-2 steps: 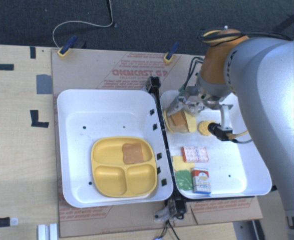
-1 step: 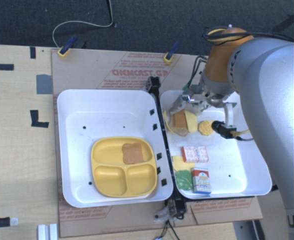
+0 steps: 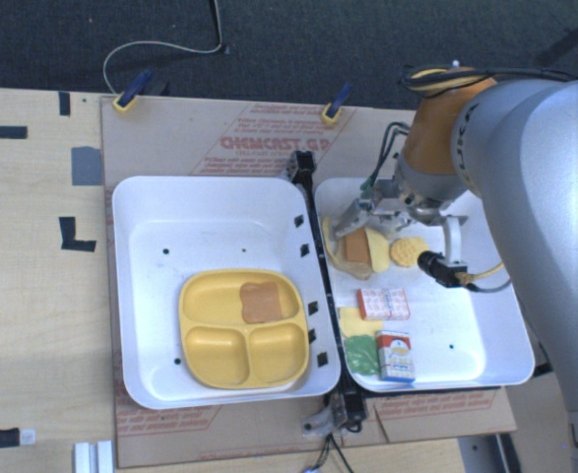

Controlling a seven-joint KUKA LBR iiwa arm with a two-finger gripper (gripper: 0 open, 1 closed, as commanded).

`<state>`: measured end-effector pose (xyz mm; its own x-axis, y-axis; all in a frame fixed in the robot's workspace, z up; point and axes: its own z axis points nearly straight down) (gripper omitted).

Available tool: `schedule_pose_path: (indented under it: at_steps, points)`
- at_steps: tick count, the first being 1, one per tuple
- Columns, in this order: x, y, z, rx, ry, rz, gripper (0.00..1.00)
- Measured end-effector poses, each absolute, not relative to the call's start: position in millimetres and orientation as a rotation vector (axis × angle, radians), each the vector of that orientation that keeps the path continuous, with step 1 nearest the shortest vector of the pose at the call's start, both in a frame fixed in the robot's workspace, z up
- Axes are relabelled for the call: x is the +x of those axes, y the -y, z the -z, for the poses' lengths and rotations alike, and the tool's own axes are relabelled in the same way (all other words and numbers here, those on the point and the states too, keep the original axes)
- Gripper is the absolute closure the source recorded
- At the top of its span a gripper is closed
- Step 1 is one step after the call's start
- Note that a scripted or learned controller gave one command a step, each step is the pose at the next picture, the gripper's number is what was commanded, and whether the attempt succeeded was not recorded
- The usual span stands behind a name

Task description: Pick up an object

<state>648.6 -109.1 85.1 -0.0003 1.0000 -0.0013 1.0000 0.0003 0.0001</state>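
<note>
Gripper (image 3: pixel 367 215): low in the right bin (image 3: pixel 495 358), directly over the bread slice (image 3: pixel 355 250); finger state cannot be told. Bread slice: at that bin's upper left, just below the gripper, long axis roughly up-down in view. Yellow cookie (image 3: pixel 404 253): just right of the bread. Red-and-white packet (image 3: pixel 383 304), small carton (image 3: pixel 397 356), green item (image 3: pixel 361 354): below the bread. Yellow tray (image 3: pixel 210 348): left bin, holding a brown slice (image 3: pixel 261 303).

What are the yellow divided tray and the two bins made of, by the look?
Yellow tray: probably molded plastic, smooth and semi-gloss, with rounded compartment walls and soft highlights. Left bin and right bin: likely thin formed plastic, white with a slight sheen and rolled rims; painted metal can't be ruled out.
</note>
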Motion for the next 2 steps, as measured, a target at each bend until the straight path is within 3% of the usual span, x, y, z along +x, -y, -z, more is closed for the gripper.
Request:
schedule_pose_path:
  at_steps: [1, 2]
  points:
    - [649.6, 109, -95, 2.218, -2.222, 0.001, 1.0]
    - [609.3, 39, -190, 2.212, -2.229, -0.009, 1.0]
